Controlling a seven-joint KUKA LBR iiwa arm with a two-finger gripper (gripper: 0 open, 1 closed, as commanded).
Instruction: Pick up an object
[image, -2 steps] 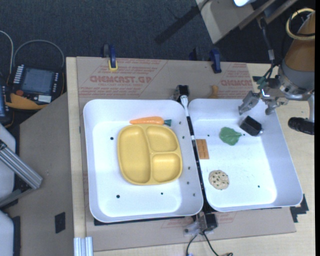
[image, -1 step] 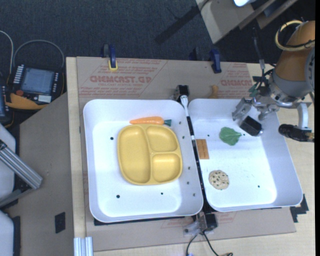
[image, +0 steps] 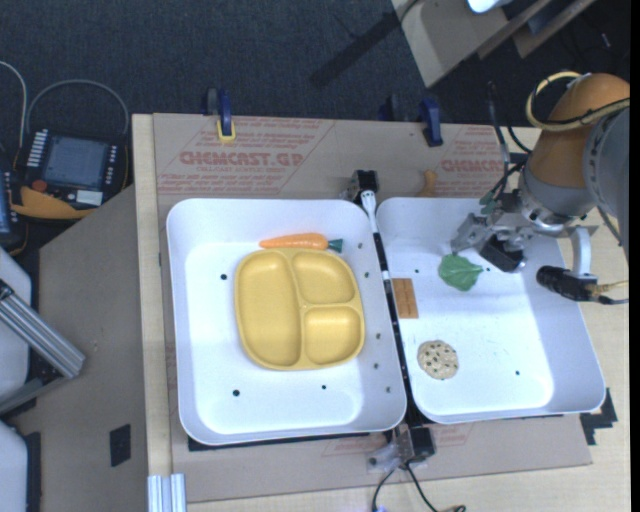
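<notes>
My gripper (image: 484, 243) hangs low over the back of the right bin (image: 520, 395), at the end of the grey arm with its orange band. A green leaf-like piece (image: 460, 272) lies on the bin floor just in front of and below the gripper, very close to it; whether they touch is unclear. Nearer the front of the same bin sits a round cookie (image: 437, 359). A small brown rectangular piece (image: 404, 298) rests by that bin's left wall.
The left bin (image: 200, 340) holds a yellow divided plate (image: 298, 307) in its middle, with an orange carrot (image: 297, 241) lying just behind it. The wall between the two bins runs close to the brown piece.
</notes>
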